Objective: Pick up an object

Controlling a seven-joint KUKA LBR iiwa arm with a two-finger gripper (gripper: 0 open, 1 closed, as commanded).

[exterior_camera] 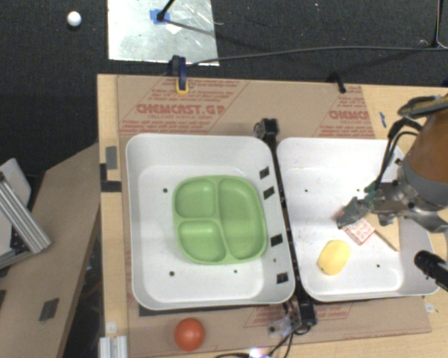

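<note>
A yellow lemon-shaped object (333, 257) lies in the right bin (320, 177), near its front edge. Just behind it and to the right lies a small pink-and-white packet (359, 232). My gripper (354, 213) hangs low over the right bin, directly above the packet's far edge and a little behind the lemon. The arm comes in from the right, its orange band above the wrist. A green divided plate (219, 219) rests in the middle of the left bin (153, 170).
A red ball (189, 333) sits on the bench in front of the left bin. A black divider with clips (277, 215) runs between the bins. A tan strip (387, 239) lies in the right bin under the arm.
</note>
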